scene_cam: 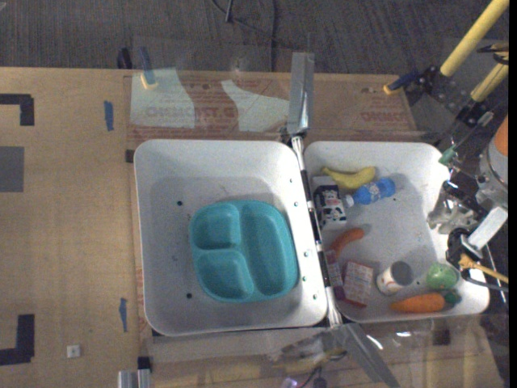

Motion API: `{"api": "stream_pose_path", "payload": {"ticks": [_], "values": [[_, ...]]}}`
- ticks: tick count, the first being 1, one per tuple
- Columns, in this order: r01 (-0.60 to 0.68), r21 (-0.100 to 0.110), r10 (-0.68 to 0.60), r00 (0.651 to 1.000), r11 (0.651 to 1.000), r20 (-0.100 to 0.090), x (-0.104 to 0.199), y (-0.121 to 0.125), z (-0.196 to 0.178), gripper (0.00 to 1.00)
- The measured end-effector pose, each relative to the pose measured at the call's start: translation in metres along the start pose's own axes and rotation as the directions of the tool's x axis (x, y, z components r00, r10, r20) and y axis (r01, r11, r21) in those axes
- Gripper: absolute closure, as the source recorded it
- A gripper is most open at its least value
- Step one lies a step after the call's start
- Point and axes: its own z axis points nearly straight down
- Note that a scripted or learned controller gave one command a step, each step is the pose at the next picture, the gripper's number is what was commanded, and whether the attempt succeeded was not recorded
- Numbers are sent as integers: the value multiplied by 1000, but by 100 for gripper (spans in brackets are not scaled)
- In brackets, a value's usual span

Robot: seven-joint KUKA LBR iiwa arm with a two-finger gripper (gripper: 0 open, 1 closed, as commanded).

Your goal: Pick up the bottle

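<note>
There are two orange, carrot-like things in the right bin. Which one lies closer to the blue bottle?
The smaller orange piece near the bin's middle, just below the bottle. The larger carrot lies at the front edge, beside a green item.

The wooden bench [65, 241] bears two white bins [161, 168] side by side

Tan wooden bench [65, 241] against dark grey carpeted floor [363, 14]

Two bins are set side by side on the counter [65, 241]. A tray [244, 250] is placed in the left bin [161, 168]. In the right bin [404, 156], the bottle [374, 191] is found at 12 o'clock, a banana [350, 177] just beside it at 11, a cup [393, 277] at 6.
</note>
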Motion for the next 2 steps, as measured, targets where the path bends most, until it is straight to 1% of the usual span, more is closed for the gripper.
{"api": "stream_pose_path", "payload": {"ticks": [1,2], "values": [[0,0,0,1000,1000,0,0,0,0,0],[-205,1,205,979,979,0,-26,18,99,0]]}}
